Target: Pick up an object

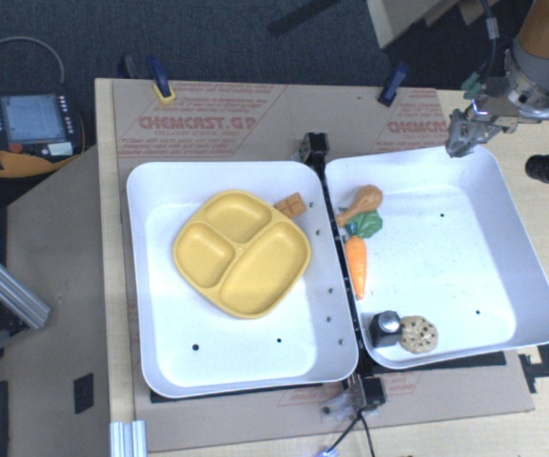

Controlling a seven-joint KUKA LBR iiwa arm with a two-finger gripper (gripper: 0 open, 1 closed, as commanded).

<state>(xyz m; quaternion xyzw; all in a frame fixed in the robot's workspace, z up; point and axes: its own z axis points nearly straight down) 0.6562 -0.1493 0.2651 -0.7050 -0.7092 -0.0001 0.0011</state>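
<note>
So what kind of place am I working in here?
Most likely a robot lab test bench: two white bins clamped to a board, toy food such as a carrot and cookie, and a teach pendant nearby.

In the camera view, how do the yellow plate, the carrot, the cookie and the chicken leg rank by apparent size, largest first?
1. Yellow divided plate, by far the largest.
2. Carrot.
3. Chicken leg, looks close to the carrot, so this order is unsure.
4. Cookie, smallest.

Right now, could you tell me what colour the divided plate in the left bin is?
The divided plate is plain yellow, seen clearly in the camera view.
</note>
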